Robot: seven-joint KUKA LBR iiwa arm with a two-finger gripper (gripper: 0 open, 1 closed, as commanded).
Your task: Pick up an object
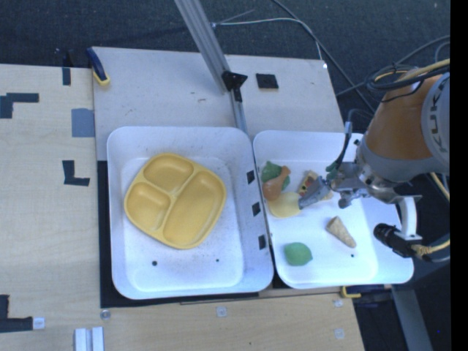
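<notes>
My gripper (313, 194) hangs low over the right bin (380, 269), near its middle. Its tip is just above the right edge of a pale yellow piece (283, 208). A small orange-brown piece (310, 178) lies right beside the gripper's upper side; I cannot tell whether they touch. To the left lies a green and orange toy (275, 178). A green round object (297, 253) rests near the bin's front, and a tan wedge (341, 231) lies to the gripper's lower right.
The left bin (124, 269) holds a yellow divided plate (175, 199). A metal pole (205, 35) slants over the bench behind the bins. The arm's orange-banded body (402, 134) covers the right bin's far right part.
</notes>
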